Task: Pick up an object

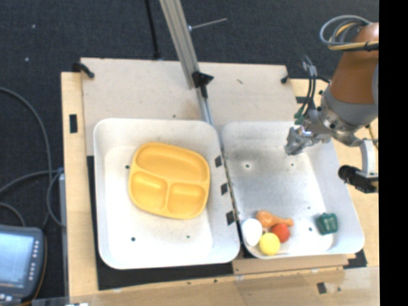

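Observation:
In the right bin [274, 177] a cluster lies at the near edge: a white egg-shaped object [252, 231], a yellow ball [269, 243], a red ball [282, 233] and an orange piece [271, 220]. A green object [327, 223] sits near the bin's near right corner. My gripper [294, 142] hangs over the far right part of this bin, well away from all of them, with nothing seen in it. A yellow divided plate [169, 179] lies in the left bin [115, 234].
A slanted aluminium bar [182, 37] rises from between the bins at the back. A dark divider with clips [224, 183] separates the two bins. The bench edge [73, 171] runs along the left.

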Motion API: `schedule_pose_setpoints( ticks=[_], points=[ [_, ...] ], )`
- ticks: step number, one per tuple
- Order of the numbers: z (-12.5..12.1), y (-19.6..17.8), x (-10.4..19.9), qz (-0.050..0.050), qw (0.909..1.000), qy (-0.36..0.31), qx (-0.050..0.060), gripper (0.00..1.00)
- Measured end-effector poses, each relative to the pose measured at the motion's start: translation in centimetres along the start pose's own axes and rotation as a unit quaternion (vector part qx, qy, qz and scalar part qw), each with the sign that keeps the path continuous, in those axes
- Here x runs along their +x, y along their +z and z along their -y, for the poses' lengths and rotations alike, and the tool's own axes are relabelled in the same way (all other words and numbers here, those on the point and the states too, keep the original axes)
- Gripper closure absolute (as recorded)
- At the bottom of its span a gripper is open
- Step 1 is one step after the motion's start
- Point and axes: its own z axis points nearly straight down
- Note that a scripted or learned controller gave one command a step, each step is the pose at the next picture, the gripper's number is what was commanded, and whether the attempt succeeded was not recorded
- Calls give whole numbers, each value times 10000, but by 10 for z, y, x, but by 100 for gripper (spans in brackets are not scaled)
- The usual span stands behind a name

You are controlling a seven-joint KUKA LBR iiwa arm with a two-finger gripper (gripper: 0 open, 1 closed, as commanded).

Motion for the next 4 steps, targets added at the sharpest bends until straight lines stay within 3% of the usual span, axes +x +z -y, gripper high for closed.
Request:
schedule_pose_setpoints(
  ticks=[1, 4],
  points=[
    [-1, -35, -1, -5, 10000, -2, 20, 100],
    [23, -26, 148, -14, 10000, -14, 43, 100]
  ],
)
